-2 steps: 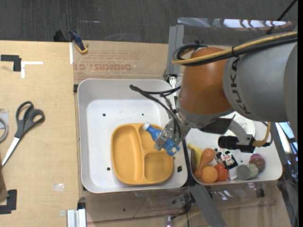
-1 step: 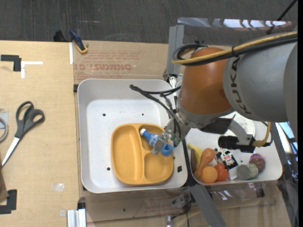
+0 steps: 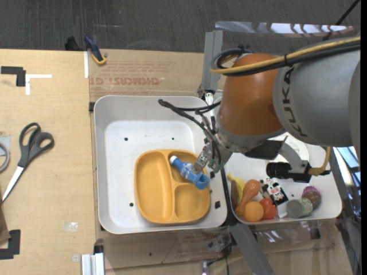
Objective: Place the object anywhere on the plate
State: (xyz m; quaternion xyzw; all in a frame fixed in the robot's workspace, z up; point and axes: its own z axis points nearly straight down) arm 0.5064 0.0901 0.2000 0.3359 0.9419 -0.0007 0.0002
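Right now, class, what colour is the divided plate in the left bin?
Yellow-orange plate, clearest in the camera view.

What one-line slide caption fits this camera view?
Gripper lowers a blue object onto the yellow divided plate in the left bin.

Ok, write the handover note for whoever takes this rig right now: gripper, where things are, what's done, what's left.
Gripper: low over the right edge of the yellow plate, at the blue object. Whether it is open or shut cannot be made out from this view.
Blue object: lying on the plate's upper right part, close to the rim; a grip on it is not confirmed.
Plate: in the left white bin, divided into compartments.
Right bin: toy food items, not part of the job.
Done: the object appears to rest on the plate.
Left: confirm release, lift the arm clear.
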